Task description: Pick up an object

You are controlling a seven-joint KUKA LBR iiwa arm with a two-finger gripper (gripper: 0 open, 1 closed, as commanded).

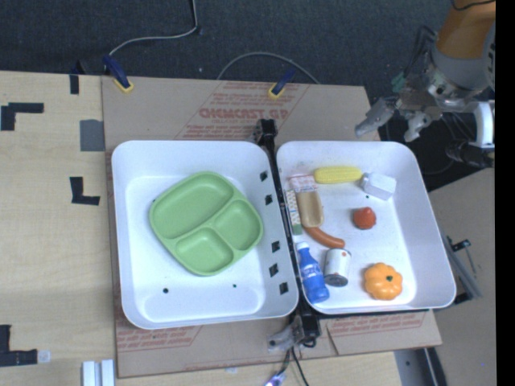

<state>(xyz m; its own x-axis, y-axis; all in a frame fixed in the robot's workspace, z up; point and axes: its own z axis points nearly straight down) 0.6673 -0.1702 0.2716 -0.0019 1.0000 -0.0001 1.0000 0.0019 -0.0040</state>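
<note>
Camera view: gripper [392, 121] w/ fingers spread, nothing btwn them, hangs past right bin [418, 185] far rim, well apart from corn [337, 174], tomato [364, 218], pumpkin [382, 281], blue bottle [311, 273] inside.

A green divided plate [206, 223] lies in the left white bin [133, 167]. Brown cardboard [233, 111] under both bins is clipped to the wooden counter [40, 240].
</note>
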